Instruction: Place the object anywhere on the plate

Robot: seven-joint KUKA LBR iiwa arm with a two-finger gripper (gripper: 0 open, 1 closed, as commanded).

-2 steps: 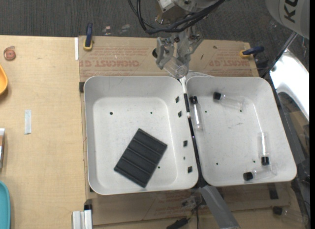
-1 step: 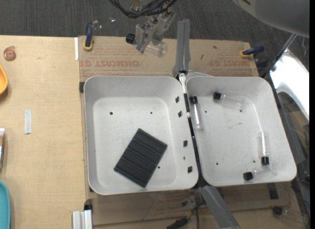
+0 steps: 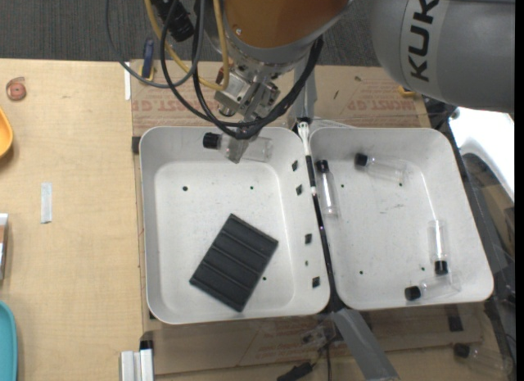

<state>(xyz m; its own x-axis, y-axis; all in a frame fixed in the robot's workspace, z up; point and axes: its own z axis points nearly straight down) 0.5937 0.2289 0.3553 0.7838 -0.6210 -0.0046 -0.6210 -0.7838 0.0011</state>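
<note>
While the pincer (image 3: 239, 151) sits at the left bin's (image 3: 164, 146) back wall, seemingly closed on a clear black-capped vial (image 3: 246, 147), this looks like the grasp step; next: lift and carry to the black ridged plate (image 3: 235, 261) near the front.

You face two bins side by side. In the left bin (image 3: 155, 207), the plate (image 3: 235, 261) lies toward 6 o'clock; a vial (image 3: 237, 145) lies at 12 o'clock against the far wall, under the gripper (image 3: 237, 151). In the right bin (image 3: 458, 207), vials lie at 9 o'clock (image 3: 325, 187), 12 o'clock (image 3: 378, 167), 4 o'clock (image 3: 438, 246) and 5 o'clock (image 3: 427, 289).
</note>
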